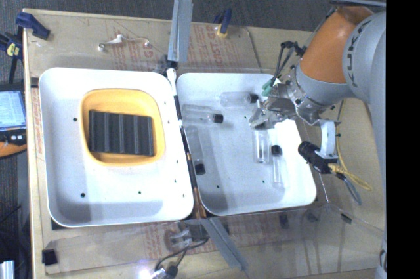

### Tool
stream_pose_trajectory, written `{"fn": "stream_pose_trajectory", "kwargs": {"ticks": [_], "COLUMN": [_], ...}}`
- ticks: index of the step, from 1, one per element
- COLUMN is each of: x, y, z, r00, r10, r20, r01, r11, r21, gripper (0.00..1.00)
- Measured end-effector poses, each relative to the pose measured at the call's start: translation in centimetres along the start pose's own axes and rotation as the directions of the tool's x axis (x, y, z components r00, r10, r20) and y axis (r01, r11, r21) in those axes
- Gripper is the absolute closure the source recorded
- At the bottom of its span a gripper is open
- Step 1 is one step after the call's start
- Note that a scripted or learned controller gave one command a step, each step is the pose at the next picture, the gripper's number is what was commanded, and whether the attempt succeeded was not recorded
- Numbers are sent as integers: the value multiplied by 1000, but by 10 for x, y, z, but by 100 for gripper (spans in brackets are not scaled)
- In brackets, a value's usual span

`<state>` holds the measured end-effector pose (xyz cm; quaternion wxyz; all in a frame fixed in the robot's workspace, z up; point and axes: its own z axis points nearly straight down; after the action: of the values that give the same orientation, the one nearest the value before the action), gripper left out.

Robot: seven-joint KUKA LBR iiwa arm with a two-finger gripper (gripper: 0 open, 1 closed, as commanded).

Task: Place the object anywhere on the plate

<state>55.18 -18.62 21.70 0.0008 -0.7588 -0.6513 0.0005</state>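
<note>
A yellow plate (86, 115) lies in the left white bin (59, 192), and a dark ribbed block (122, 133) rests on its middle. Several clear vials with black caps lie scattered in the right white bin (230, 195). One vial (233, 99) is near the back wall, another vial (199, 116) is at the left, and a third vial (262, 146) lies upright in the picture just below my gripper (264, 116). My gripper hangs low over the right bin's back right part, close above that third vial's upper end. Nothing shows in its grasp.
A further vial (277, 169) lies near the right bin's right wall, and one more vial (192, 143) lies along its left wall. A metal bar (178, 28) and a blue clamp (224, 20) sit behind the bins. The grey arm with its orange band (331, 51) overhangs the right edge.
</note>
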Motion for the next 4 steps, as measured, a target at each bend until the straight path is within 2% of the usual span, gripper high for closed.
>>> {"fn": "stream_pose_trajectory", "kwargs": {"ticks": [1, 2, 3, 4], "x": [43, 90, 140, 197], "y": [48, 45, 36, 46], "z": [-18, 12, -2, 7], "r00": [992, 914, 858, 765], "r10": [-126, -407, -514, -644], "r20": [0, -1, 0, 2], "r01": [126, 407, 514, 644], "r11": [992, 914, 858, 765], "r21": [-1, 3, 1, -2], "gripper": [100, 100, 100, 100]}}
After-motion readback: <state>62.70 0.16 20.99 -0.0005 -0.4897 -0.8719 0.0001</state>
